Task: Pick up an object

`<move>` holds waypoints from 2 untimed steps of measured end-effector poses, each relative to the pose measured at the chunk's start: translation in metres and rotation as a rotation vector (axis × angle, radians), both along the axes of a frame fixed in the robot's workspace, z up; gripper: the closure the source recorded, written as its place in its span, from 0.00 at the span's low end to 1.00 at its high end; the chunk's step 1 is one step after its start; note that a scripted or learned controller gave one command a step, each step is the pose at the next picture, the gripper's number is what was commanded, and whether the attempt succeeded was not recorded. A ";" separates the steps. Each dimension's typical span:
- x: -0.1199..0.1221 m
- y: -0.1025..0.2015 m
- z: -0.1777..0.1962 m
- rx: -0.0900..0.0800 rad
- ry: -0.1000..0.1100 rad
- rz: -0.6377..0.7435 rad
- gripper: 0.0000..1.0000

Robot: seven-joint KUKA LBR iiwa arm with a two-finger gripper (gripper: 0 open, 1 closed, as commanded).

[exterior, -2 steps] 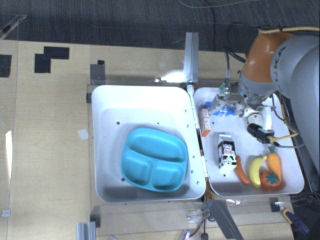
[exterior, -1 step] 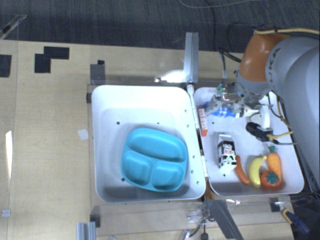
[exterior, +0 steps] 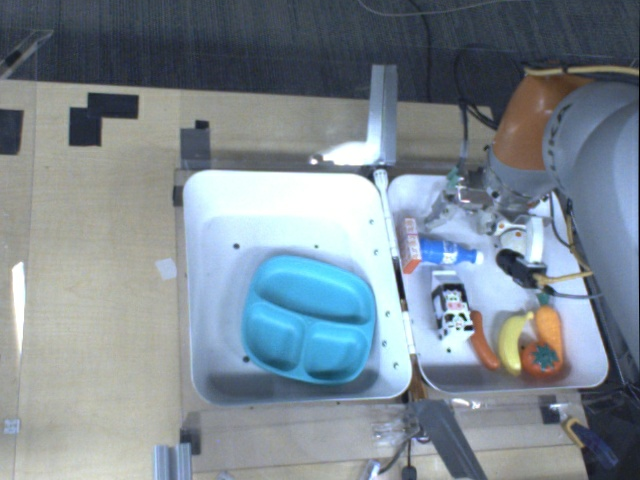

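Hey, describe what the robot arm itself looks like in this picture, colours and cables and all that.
The arm is bulky, rounded and smooth grey, with an orange band above the wrist. Below it sits a metallic silver claw of small angular parts. Thin black cables run along the wrist, and a black-and-white fitting with yellowish wiring hangs beside it.

Two bins (exterior: 200,298), roughly seven objects (exterior: 452,310)

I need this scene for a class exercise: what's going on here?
A grey robot arm reaches into the right bin, its gripper low at the far end near a blue-and-white bottle. A banana, a carrot and a cow toy lie nearer. The left bin holds a blue divided plate.
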State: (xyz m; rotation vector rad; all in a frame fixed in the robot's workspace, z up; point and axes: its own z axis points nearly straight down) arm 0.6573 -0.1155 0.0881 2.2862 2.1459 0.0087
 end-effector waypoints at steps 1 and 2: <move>-0.048 0.022 0.001 0.002 -0.002 -0.147 0.00; -0.045 0.024 0.012 0.004 -0.008 -0.145 1.00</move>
